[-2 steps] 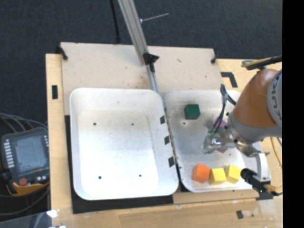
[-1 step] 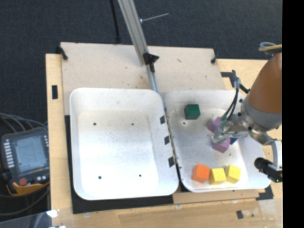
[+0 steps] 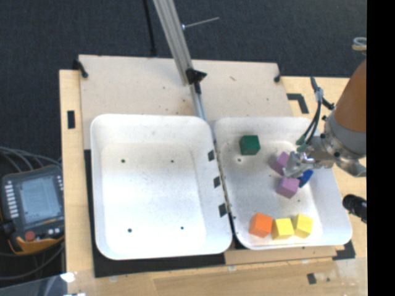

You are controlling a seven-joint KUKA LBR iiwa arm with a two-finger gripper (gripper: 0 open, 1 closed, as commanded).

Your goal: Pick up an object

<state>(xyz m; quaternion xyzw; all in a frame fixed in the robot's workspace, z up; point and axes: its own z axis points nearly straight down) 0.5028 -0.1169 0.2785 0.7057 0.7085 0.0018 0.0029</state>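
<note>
Hovering low at right-center of the right bin [image 3: 327,224], end effector [image 3: 299,167] between 2 purple blocks [image 3: 287,187], grip state unclear; next calls for closing and lifting.

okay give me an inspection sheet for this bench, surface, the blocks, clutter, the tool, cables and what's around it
Surface: wooden bench bearing a left bin and a right bin, side by side.
Job's things: all in the right bin: green block, two purple blocks, blue piece, orange block, two yellow blocks.
Clutter: nothing seen.
Grippers: tool low among the purple blocks; grip unclear.
Cables: dark cables by the wrist.
Surroundings: metal post, handheld control pendant, dark carpet.
</note>
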